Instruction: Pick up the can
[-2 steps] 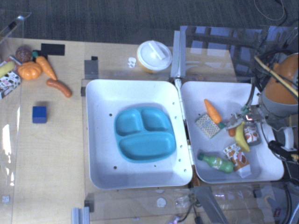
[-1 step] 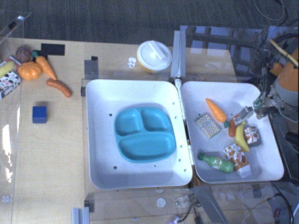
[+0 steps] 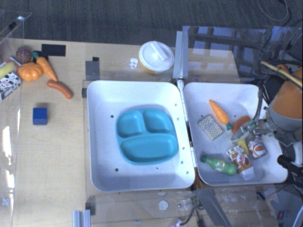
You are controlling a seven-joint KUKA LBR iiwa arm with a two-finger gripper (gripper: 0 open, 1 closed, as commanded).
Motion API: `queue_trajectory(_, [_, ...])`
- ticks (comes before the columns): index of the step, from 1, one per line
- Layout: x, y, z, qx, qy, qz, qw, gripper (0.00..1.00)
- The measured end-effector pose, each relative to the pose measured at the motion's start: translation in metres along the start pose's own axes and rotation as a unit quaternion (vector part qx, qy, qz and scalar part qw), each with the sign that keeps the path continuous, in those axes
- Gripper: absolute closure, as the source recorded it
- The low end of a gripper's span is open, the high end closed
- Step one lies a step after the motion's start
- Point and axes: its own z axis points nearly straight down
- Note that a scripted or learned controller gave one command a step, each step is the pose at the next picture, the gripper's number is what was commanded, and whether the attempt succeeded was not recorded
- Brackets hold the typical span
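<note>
In the right bin (image 3: 203,174), a green bottle (image 3: 218,165) lies nearest, then cartons. Just beyond, the can (image 3: 258,149) rests on the bin floor, not lifted. The gripper (image 3: 244,130) hovers just beside it; whether its jaws are open I cannot tell. The grasp looks undone.

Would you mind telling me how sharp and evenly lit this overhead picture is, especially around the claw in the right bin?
Camera view: soft throughout and slightly low in resolution; lighting even, with faint shadows under the blue divided tray. The claw and the small packages beside it blur together, so fine detail there is unreadable. A pale reflection streaks the bench near the left edge.
</note>
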Motion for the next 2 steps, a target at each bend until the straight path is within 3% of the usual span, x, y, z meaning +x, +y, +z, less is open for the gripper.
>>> queue_trajectory(1, [0.006,-0.046,-0.001,-0.001,-0.001,-0.043,0.9991,0.00])
queue_trajectory(2, [0.005,-0.042,-0.014,-0.006,-0.004,-0.043,0.9991,1.00])
